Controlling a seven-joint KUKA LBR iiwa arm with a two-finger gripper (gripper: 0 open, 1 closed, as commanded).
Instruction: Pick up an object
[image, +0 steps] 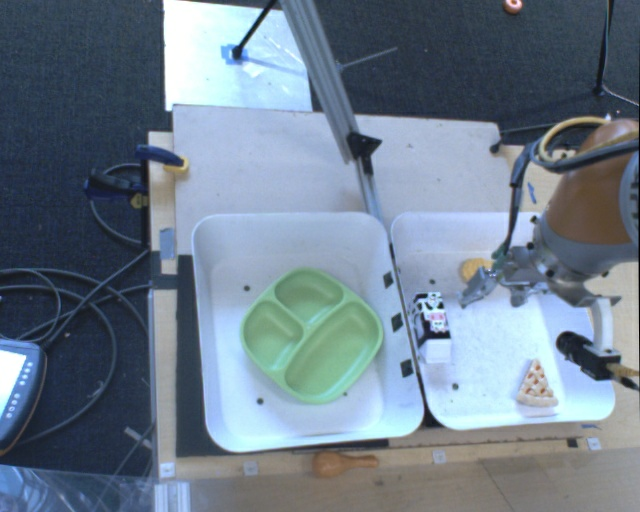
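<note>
My gripper (486, 284) hangs over the upper left part of the right bin (575, 408), below the grey wrist and orange band. A round yellow cookie (472, 268) lies just beside it on the upper left, partly covered by it. A small black-and-white milk carton (432, 325) lies against the bin's left wall, left of and below the gripper. A pizza-slice toy (537, 385) rests near the bin's lower right corner. I see nothing held.
A green divided plate (312, 335) sits in the left bin (215, 300). A slanted metal pole (335, 95) crosses above the wall between the bins. A wooden piece (343, 462) lies on the bench's front edge.
</note>
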